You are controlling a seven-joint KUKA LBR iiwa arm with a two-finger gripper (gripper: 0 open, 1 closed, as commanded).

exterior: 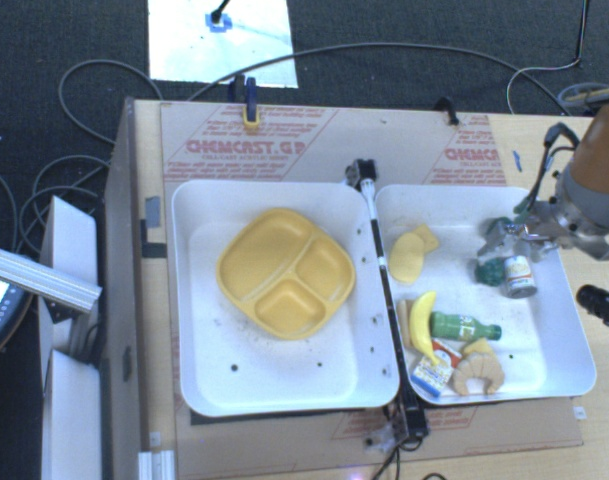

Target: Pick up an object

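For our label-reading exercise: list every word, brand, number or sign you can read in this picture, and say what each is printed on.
"CHEMCAST GP": red print, repeated, on the protective sheet of the bench board, behind the bins.
Green bottle: label too small to read.
Can: print blurred.
Packet at the bin's front: unreadable.

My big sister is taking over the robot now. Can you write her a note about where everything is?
Gripper: low over the right bin, near its back right; finger state unclear, nothing visibly held.
Right bin: a small can lies just below the gripper, a teal object beside it. Green bottle, banana, croissant sit nearer the front; a pale yellow piece is near the divider.
Left bin: yellow divided plate.
Done: nothing lifted yet.
Left: grasp and raise one object.
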